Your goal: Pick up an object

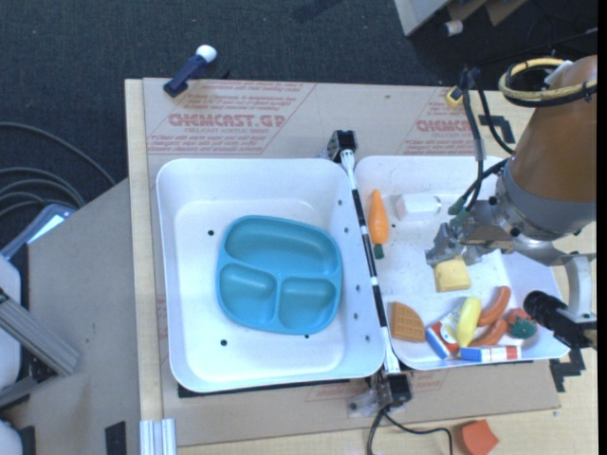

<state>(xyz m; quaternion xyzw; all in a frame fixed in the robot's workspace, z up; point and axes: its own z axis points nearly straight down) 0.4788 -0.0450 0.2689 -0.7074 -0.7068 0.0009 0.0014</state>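
Note:
The right bin (417, 173) holds several small toys: an orange carrot (378, 218), a white block (414, 205), a tan cube (452, 275), a waffle piece (407, 321), a yellow banana-like piece (467, 319), an orange sausage (495, 305), a marker (488, 354) and a green-and-red item (520, 325). My gripper (446, 247) hangs low over the bin's middle, just above and left of the tan cube. Nothing shows between its fingers.
The left bin (180, 254) holds a blue divided plate (278, 274). A black clamp (341, 143) sits where the bins meet at the back. A blue-and-white object (189, 71) lies on the cardboard at the back left. An orange block (477, 436) lies near the front edge.

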